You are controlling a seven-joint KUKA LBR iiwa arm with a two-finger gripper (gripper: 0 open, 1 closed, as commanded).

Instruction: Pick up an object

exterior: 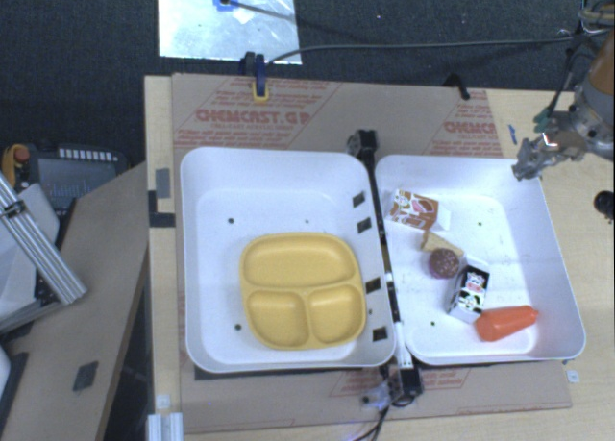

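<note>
Landmark: we place everything relative to the right bin (553, 237), one of two white bins on the surface (317, 108).
Tool: the tool (530, 162) hangs over the right bin's far right corner, above the rim, well apart from every item. We cannot tell how it is set; it is too small and blurred.
Candidates: in the right bin's middle lie a small printed carton (414, 209), a tan block (439, 241), a round dark-red piece (444, 262) and a black-and-white carton (469, 295); an orange carrot (505, 323) lies near its front edge, just beside that carton.
Neighbour: a yellow divided plate (300, 289) sits in the left bin (207, 237), left of the right bin.
Handling, our judgement: the carrot looks like a light, stiff, smooth toy, likely to roll or slip. We would grip across its thick middle.
Risk: the carton close by may be nudged.
Progress: nothing is lifted yet.
</note>
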